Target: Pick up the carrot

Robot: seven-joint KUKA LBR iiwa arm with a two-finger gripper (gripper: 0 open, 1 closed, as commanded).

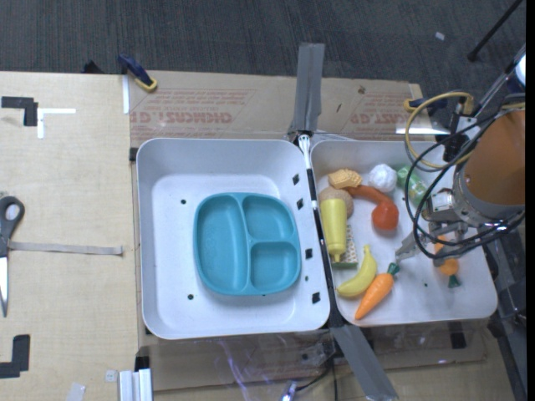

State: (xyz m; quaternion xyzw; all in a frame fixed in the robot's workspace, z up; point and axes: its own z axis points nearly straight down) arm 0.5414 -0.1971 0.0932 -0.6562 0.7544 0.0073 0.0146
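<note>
The carrot [374,295] lies in the right bin [468,307], near that bin's front edge and toward its left side. Its long axis runs on a diagonal: the pointed orange tip aims at the front-left corner of the bin, and the green stem end points back and to the right, toward the middle of the bin floor. A yellow banana [359,274] lies just beside it on the left, curved, seemingly touching the carrot along its upper flank. Behind the banana stands a yellow bottle-shaped toy [334,224] close to the wall shared with the left bin [155,249], and further back are a red chilli-like piece [378,205], a white ball-like item [382,176] and a green item [411,182] near the bin's rear. The left bin holds a teal divided plate [247,243] in its middle. The arm comes in over the right bin's right side, wrapped in cables; the hand [408,247] hangs above the bin floor a little behind and to the right of the carrot's stem end, apart from it. Its metal fingers look close together with nothing visible between them, though the cables make that hard to judge. A small orange and green piece [451,270] lies under the wrist near the right wall.
</note>
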